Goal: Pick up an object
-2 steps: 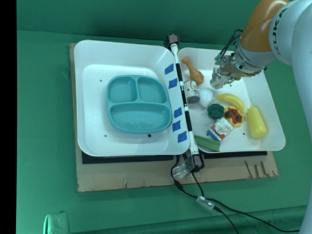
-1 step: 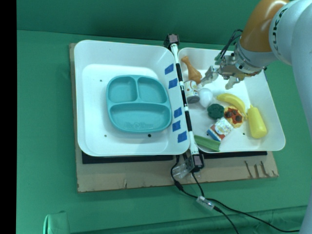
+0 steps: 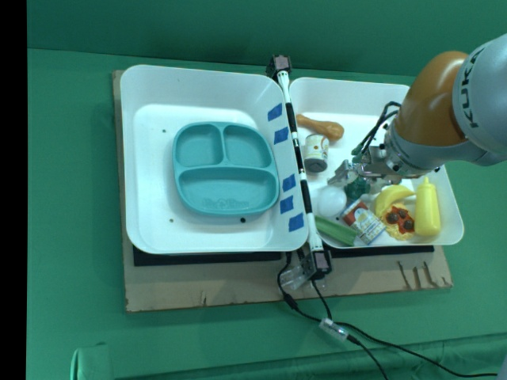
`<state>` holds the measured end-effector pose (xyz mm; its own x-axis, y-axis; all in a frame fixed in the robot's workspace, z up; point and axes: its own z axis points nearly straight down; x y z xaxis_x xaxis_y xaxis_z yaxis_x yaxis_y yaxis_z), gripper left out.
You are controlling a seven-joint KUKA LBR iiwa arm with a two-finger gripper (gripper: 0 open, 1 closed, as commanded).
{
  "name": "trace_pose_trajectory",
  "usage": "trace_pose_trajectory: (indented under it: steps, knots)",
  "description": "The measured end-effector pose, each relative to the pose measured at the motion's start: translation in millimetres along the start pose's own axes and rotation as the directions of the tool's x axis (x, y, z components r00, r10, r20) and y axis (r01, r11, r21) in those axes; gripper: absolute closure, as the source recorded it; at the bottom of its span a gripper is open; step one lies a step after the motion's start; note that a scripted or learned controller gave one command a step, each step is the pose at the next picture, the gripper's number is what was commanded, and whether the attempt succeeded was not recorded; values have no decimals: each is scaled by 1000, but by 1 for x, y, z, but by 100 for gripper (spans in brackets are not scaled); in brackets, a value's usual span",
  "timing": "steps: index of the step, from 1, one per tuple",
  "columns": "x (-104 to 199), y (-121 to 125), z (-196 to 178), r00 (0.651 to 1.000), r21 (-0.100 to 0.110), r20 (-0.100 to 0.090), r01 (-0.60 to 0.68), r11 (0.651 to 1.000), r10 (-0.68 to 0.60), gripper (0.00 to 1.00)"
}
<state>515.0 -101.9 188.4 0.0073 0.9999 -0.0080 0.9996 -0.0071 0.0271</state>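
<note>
Plainly, spans the whole scene in green cloth: the worktop (image 3: 71,172), with a cardboard sheet (image 3: 198,295) under two white bins. Holds, in the left bin (image 3: 150,93), one teal divided plate (image 3: 226,169) and nothing else to grasp. Crowds every graspable object into the right bin (image 3: 356,93): a yellow squeeze bottle (image 3: 428,208) at its right side, a banana (image 3: 392,196) beside that, a brown drumstick-like toy (image 3: 321,127) near the far rim, a small can (image 3: 316,153) just below it, a white egg-like ball (image 3: 329,202) by the dividing wall, a green stick (image 3: 334,230) along the near rim, and a heap of small packets (image 3: 388,220) between stick and bottle.

Reaches in from the right as a grey and orange arm (image 3: 444,109), with the hand (image 3: 354,174) low over the middle of the right bin, near a dark green piece (image 3: 356,187).

Best to pick a target standing apart, such as the can or the drumstick, descend straight, straddle it cleanly, and close only once level with its middle; otherwise risks nudging the packed neighbours.

Cannot tell whether the hand is spread or pressed together, nor whether anything sits between its tips: too small and dark against the clutter. Hides part of the bin floor under the wrist. Leaves the dark green piece and the packets unidentifiable.
</note>
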Motion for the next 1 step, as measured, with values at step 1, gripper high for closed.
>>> trace_pose_trajectory:
  steps: [1]
  knots:
    - [-3,3,-14,1000,-12,4,-10,1000,10,100]
